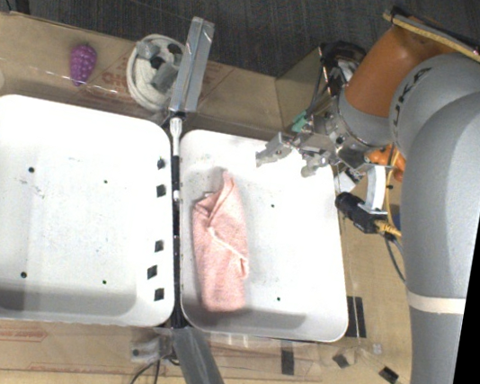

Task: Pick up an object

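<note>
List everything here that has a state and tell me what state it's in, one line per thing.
pink cloth: crumpled, lying loose in the right bin, not held.
claw: over the far edge of the right bin, apart from the cloth, fingers spread.
right bin: holds the cloth.
purple object: resting on the bench beyond the left bin.

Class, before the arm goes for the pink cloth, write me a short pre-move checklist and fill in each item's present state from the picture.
1. Target present: pink cloth lies in the right bin. Ok.
2. Cloth free of clutter: nothing rests on it. Ok.
3. Tool carries nothing: no object seen between its fingers. Ok.
4. Tool above the cloth: it sits at the bin's far edge, off to the side. Not ok.
5. Finger opening wide enough: cannot tell.
6. Cloth away from the wall: it lies close to the divider. Not ok.
</note>
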Tool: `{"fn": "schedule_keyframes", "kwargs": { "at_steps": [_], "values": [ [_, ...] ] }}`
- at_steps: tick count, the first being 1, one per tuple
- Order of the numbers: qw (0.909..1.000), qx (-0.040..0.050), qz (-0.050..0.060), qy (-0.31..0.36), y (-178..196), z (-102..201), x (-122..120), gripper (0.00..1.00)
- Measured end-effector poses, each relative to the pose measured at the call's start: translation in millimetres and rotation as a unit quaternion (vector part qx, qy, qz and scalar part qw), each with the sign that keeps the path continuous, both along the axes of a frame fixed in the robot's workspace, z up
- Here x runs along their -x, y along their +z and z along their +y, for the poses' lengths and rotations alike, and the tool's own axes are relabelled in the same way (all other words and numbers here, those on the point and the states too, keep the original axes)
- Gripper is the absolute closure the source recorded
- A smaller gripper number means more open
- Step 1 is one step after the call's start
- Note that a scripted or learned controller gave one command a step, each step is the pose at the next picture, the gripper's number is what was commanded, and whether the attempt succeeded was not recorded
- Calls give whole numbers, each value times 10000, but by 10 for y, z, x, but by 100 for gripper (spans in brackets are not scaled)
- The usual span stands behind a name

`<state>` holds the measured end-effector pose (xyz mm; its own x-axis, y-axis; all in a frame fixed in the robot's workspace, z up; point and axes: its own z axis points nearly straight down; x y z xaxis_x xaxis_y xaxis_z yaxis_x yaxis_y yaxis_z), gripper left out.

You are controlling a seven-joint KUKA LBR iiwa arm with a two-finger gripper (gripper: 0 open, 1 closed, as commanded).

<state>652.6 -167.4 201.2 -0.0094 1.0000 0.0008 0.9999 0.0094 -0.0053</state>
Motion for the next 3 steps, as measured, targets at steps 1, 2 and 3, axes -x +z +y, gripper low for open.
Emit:
{"fn": "schedule_keyframes", "kwargs": {
  "at_steps": [1,2,3],
  "values": [
    [9955,0,14,-952,67,-176,126,0],
    [9996,-2,-5,-267,-1103,564,-39,0],
    [9997,-6,12,-247,-1008,579,-39,100]
  ]
}}
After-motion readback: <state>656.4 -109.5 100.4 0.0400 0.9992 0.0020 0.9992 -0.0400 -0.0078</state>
